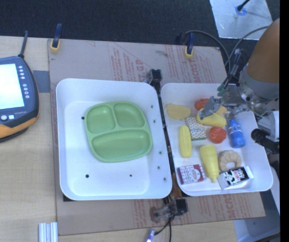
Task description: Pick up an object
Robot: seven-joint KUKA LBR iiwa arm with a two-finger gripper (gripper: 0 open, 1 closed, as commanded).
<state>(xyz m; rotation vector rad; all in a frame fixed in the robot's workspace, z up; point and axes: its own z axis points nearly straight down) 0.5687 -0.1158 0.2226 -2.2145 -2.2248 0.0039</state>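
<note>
The wooden tabletop [13, 185] carries a brown cardboard sheet [129, 59], on which two white bins, the left bin [74, 180] and the right bin [259, 185], lie side by side, and a control tablet [6, 97] with a white screen rests at its left edge.

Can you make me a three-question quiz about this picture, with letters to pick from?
1. Where is the green plate?
A. in the left bin
B. in the right bin
C. on the tablet

2. What colour is the small bottle?
A. green
B. blue
C. pink

3. How does the corn cob lie?
A. standing upright
B. on the green plate
C. flat in the right bin

Answers: 1 A, the plate sits alone in the left bin. 2 B, it looks blue. 3 C, it lies lengthwise on the bin floor.
</note>
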